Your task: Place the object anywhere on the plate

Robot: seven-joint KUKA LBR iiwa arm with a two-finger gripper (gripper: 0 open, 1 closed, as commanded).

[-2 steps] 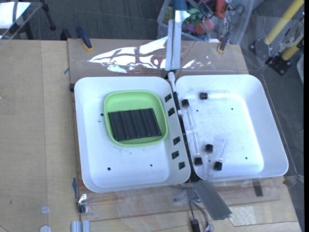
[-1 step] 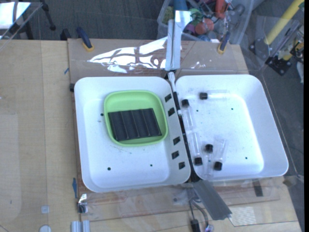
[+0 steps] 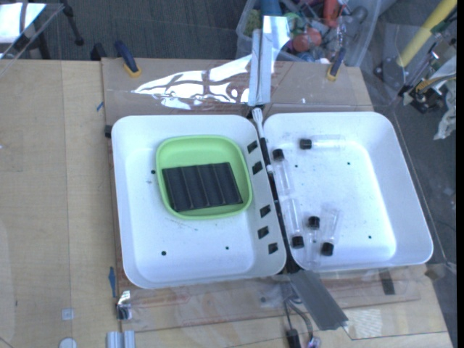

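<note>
A square lime-green plate with rounded corners sits in the left white bin, toward its upper middle. A dark grey ribbed rectangular block lies flat on the plate and covers most of its floor, slightly tilted. Several clear plastic tubes with black caps lie in the right white bin: one near the top, one along the left wall, and a cluster near the bottom left.
Black clips line the divider between the two bins. A clear tote of colourful items stands behind the bins, and crumpled foil lies behind the left bin. A grey flat piece lies below the bins on the wooden bench.
</note>
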